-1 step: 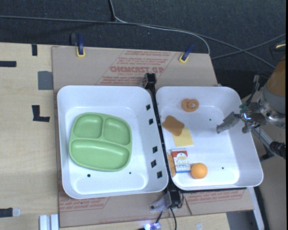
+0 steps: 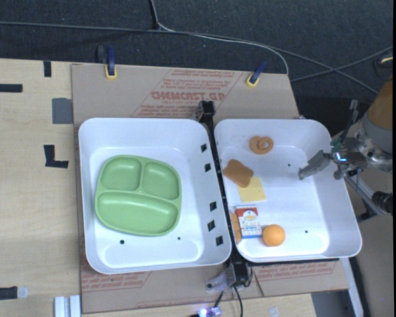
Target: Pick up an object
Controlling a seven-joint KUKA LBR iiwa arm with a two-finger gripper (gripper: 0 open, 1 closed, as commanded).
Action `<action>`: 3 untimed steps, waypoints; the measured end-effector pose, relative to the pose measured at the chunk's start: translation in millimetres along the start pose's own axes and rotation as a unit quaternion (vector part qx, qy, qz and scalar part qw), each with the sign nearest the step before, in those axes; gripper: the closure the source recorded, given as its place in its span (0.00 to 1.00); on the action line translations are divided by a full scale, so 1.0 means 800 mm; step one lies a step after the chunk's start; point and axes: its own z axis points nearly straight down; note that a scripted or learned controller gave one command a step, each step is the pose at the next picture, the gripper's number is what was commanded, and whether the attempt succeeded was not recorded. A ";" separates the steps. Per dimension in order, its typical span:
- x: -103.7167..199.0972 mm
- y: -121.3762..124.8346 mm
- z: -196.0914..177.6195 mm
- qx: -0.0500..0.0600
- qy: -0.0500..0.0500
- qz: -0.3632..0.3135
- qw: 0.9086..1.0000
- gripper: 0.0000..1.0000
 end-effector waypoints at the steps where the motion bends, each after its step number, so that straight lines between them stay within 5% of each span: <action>1: -0.002 -0.003 0.054 0.002 0.000 0.000 1.000 0.00; 3: -0.005 -0.014 0.152 0.000 -0.001 0.000 1.000 0.00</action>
